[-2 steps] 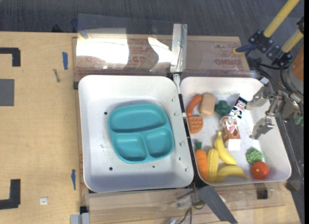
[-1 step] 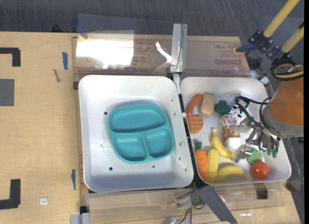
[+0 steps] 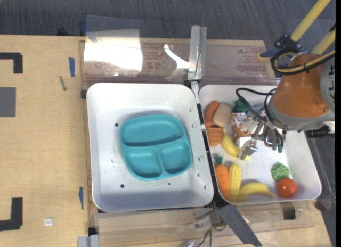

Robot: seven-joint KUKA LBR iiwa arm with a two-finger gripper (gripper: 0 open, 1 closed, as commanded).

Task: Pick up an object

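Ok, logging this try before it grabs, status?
Tool low in right bin, over the toy food. Nothing seen between its fingers. Banana beside it; corn, tomato nearer the front. Teal tray in left bin.

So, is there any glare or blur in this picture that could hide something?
Camera view: strong glare on the clear sheet behind the left bin, washing out the print beneath; the gripper looks slightly blurred above the right bin; the teal tray and toy food are evenly lit and sharp.
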